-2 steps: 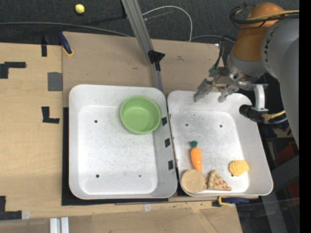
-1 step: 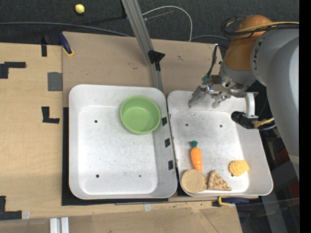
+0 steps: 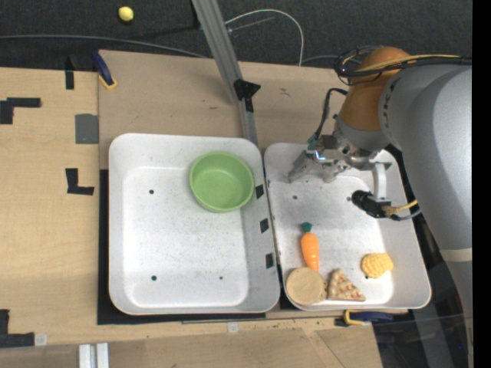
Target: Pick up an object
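My gripper (image 3: 314, 172) hovers over the far end of the right bin (image 3: 406, 236), its two grey fingers spread open with nothing between them. An orange toy carrot (image 3: 309, 250) with a green top lies in the middle of that bin, well toward the near side of the gripper. Along the bin's near edge sit a round tan biscuit (image 3: 305, 286), a pizza slice (image 3: 344, 286) and a yellow corn piece (image 3: 377, 264). A green bowl (image 3: 222, 181) stands upright in the far right part of the left bin (image 3: 138, 236).
The grey arm (image 3: 437, 144) with its orange band covers the right bin's far right corner, and a black cable plug (image 3: 370, 203) hangs beside it. A slanted metal pole (image 3: 222, 44) crosses above the bins' divider. A small yellow ball (image 3: 126, 13) lies off the bench, far left.
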Tool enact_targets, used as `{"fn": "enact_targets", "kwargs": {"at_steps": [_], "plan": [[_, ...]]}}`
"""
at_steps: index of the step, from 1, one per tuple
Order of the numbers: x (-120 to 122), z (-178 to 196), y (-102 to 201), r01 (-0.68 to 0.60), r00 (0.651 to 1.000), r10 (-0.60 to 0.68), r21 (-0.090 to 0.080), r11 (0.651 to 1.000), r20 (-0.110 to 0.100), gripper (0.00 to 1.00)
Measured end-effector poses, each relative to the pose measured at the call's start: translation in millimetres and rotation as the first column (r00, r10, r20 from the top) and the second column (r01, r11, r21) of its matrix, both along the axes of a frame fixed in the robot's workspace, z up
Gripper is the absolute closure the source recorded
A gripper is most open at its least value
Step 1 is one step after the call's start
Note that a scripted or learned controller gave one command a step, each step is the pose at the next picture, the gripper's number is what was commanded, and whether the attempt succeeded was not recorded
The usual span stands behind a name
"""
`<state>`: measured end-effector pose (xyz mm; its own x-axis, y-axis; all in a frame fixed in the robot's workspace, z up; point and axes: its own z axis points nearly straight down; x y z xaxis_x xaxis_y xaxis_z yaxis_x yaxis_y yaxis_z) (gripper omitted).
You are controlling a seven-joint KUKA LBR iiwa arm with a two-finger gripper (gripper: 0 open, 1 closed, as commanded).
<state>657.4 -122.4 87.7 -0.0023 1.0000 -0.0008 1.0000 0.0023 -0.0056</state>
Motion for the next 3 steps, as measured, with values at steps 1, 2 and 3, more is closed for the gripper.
{"fn": "enact_targets", "kwargs": {"at_steps": [1, 2, 3], "plan": [[1, 13, 1, -0.001, 1.0, 0.001, 0.0, 1.0, 0.004, 1.0], [0, 59, 9, 0.0, 1.0, 0.0, 0.001, 1.0, 0.008, 1.0], [10, 113, 3, 0.001, 1.0, -0.001, 0.0, 1.0, 0.011, 1.0]]}}
